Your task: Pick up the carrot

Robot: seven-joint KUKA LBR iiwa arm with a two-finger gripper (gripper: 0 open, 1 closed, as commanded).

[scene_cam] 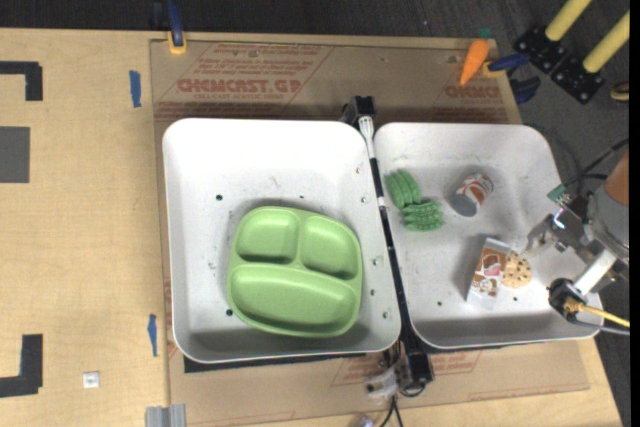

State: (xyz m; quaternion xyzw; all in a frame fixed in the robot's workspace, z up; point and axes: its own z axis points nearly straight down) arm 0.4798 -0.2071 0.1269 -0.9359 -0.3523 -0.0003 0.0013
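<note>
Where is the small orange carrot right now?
The small orange carrot lies outside both bins, on the brown cardboard sheet just beyond the far edge of the right white bin, near a blue clamp.

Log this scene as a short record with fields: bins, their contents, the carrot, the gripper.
left bin: green divided plate
right bin: green ridged toy, small can, cookie box
carrot: on the cardboard beyond the right bin, outside both bins
gripper: at the right bin's right edge, far from the carrot
</note>
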